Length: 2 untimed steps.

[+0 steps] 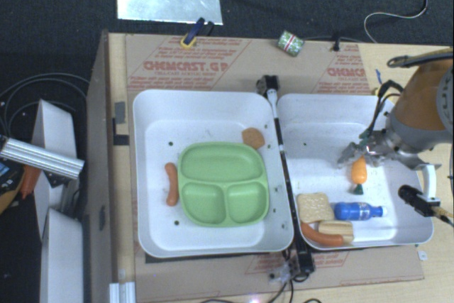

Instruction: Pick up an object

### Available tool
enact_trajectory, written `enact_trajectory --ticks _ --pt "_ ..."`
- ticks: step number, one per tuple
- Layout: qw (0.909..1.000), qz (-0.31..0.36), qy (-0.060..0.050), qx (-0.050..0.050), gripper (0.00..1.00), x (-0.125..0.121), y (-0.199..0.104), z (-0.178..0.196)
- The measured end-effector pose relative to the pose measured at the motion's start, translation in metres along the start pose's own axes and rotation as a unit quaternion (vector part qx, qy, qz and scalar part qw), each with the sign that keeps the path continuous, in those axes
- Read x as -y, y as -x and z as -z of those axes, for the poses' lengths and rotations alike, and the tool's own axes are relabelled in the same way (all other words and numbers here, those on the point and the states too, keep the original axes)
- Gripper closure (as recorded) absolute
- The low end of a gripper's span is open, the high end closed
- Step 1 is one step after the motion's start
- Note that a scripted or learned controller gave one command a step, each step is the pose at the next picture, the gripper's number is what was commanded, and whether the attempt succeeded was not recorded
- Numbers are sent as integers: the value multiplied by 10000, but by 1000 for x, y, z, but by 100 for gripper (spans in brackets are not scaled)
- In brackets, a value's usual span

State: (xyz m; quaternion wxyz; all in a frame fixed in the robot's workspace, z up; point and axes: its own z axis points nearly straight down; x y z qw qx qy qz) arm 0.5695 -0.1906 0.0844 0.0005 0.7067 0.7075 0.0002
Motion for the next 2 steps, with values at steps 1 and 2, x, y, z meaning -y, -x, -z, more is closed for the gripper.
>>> enact_trajectory --ticks 1,2 --pt "10000 4 13 1 100 -1 0 11" --pt "10000 19 21 -5 100 -47 -84 105"
